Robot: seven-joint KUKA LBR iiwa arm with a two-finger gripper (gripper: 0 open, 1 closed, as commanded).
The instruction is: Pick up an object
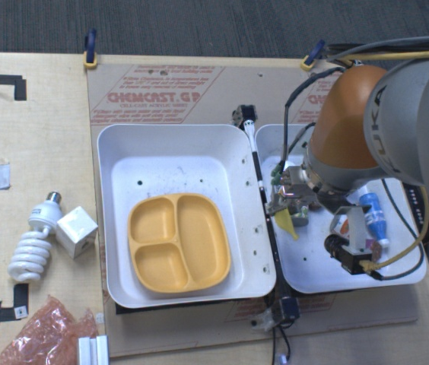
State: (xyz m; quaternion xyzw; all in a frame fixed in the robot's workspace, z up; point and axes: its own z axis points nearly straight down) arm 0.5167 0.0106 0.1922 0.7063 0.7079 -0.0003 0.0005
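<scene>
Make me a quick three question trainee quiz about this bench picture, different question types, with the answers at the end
1. True or false: the yellow divided plate lies in the left bin.
2. What lies on the bench beside the spiral light bulb? A) white cube B) mug C) spoon
3. Fill in: the arm hangs over the ____ bin.

Key: 1 true; 2 A, the white cube; 3 right, the right bin.

Divided plate (178,242) in left bin (115,204); bulb (33,238) left outside.
</scene>
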